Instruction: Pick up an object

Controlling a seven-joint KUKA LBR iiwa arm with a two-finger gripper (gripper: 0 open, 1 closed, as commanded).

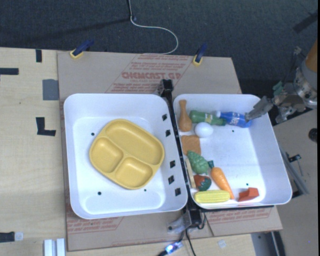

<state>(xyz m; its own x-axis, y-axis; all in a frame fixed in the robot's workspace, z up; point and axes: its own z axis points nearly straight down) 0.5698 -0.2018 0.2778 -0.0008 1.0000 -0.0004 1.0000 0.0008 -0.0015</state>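
Glossy white plastic bins [77, 143]; matt yellow plastic tray [126, 153]; brown cardboard sheet [144, 73] over pale wood-grain worktop [21, 159].

A: Logging colours. I see both bins white: left bin [74, 143], right bin [266, 159]. The divided plate [127, 153] is plain yellow.

B: And the toys?

A: Orange carrot [221, 178] with a green top, yellow corn [212, 197], white egg [204, 129], dark green broccoli [199, 162], a red piece [248, 194], a blue and white bottle [234, 119]. I note the cardboard [144, 73] as tan with red lettering, on a pale wood desk [21, 159] marked with black shapes.
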